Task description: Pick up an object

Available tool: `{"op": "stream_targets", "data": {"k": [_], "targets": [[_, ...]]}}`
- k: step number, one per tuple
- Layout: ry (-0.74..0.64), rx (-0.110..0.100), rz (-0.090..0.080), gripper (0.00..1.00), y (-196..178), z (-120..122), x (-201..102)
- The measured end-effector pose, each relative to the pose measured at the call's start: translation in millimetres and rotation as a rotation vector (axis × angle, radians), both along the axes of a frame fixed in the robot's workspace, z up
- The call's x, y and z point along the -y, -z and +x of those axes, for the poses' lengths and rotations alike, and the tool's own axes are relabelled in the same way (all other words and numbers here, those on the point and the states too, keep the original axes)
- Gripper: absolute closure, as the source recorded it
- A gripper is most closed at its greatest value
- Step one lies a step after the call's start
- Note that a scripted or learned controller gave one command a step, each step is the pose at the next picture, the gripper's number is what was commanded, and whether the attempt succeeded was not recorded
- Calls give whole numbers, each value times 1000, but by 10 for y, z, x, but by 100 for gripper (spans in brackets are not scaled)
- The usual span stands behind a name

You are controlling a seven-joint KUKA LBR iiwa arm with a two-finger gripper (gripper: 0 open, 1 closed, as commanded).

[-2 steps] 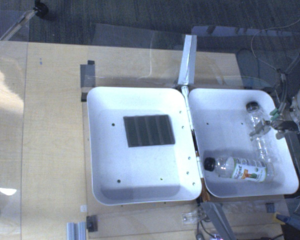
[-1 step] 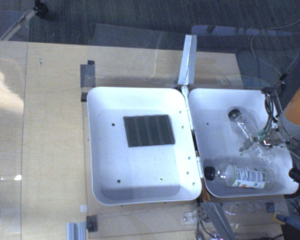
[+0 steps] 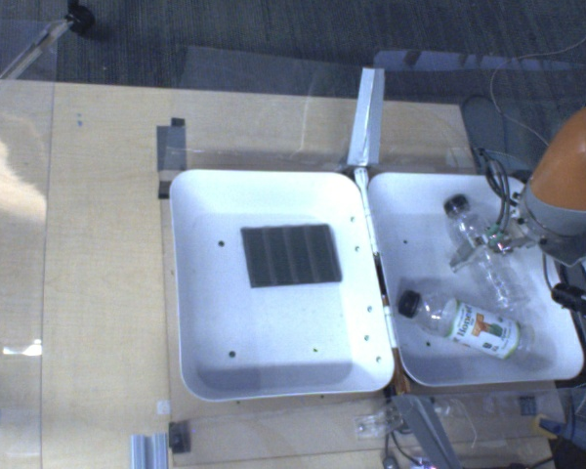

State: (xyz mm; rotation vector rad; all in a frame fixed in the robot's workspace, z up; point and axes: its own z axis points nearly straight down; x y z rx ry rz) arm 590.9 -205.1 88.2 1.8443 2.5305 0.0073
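1. Camera view, looking down at a slant. A pale wooden counter point(image 3: 98, 291) carries two shallow white bins side by side.
2. Left bin point(image 3: 195, 360): a dark ribbed rectangular mat point(image 3: 291, 255) lies flat near its middle, long edges running roughly parallel to the counter's front edge. Small dark holes dot the bin floor.
3. Right bin point(image 3: 410, 213): holds clear plastic bottles.
4. Labelled bottle point(image 3: 464, 323): lies on its side toward the bin's front edge, black cap pointing at the wall shared with the left bin, white label with orange and green print facing up.
5. Second clear bottle point(image 3: 464, 225): lies toward the bin's back half, its dark cap nearest the back edge, body running toward the gripper.
6. More clear plastic shows between the two bottles, near the bin's right side; too transparent to make out its shape.
7. Arm point(image 3: 571, 179): grey with an orange band, comes in over the right edge of the right bin.
8. Gripper point(image 3: 496, 242): low over the right bin, at the body end of the second clear bottle. Cannot tell how it is set or whether it grips anything; the clear plastic and glare blur it.
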Motion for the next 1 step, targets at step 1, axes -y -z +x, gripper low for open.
{"op": "stream_targets", "data": {"k": [1], "targets": [[-77,-68,18,0,31,586,27]]}}
